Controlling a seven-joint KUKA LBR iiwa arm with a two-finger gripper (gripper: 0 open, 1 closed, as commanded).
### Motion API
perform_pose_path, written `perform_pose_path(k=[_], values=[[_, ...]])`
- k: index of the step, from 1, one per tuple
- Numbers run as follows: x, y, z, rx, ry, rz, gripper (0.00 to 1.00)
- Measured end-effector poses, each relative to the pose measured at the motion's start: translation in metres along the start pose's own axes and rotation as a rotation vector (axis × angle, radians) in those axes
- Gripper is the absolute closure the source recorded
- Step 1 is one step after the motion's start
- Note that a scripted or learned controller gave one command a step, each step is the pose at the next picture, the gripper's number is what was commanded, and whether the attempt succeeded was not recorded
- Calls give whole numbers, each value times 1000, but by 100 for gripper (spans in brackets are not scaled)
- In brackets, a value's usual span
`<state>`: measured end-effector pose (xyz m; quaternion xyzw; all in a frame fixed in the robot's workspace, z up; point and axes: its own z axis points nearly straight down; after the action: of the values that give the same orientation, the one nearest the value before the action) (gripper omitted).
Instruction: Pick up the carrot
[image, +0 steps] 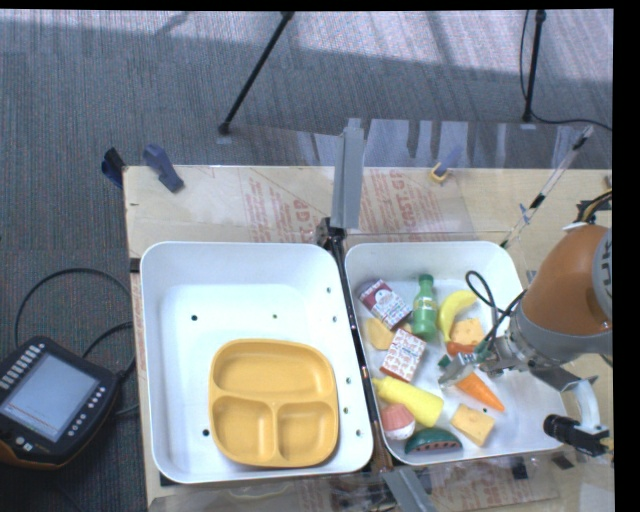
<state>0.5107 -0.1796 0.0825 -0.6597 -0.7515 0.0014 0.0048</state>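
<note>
Fingers (458, 372) sit low in the right bin (500, 258), pointing left, tips spread a little either side of the carrot's blunt end; whether they actually pinch it, can't tell at this size. Gripper (462, 374) is just left of the carrot (482, 391), touching or nearly so. Carrot lies flat on the bin floor, orange, taper pointing down-right, between a cheese cube (466, 331) above and a cheese wedge (473, 424) below. Arm (565, 290) comes in from the right over the bin's right wall, orange band showing, black cable looped in front of it. Around that: banana (455, 306) up by the cube, green bottle (425, 306) upright-ish left of it, red carton (384, 302) and a red-white box (403, 354) toward the bin's left side, yellow corn-like piece (408, 398) lying diagonally below them, watermelon slice (433, 441) at the front wall. Left bin (170, 290) holds a yellow divided tray (274, 402), flat, toward the front. Teach pendant (50, 400) on the floor, far left of the bench.
</note>
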Motion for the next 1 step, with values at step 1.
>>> perform_pose_path(k=[1], values=[[-1, -1, -5, 7, 5, 5, 100]])
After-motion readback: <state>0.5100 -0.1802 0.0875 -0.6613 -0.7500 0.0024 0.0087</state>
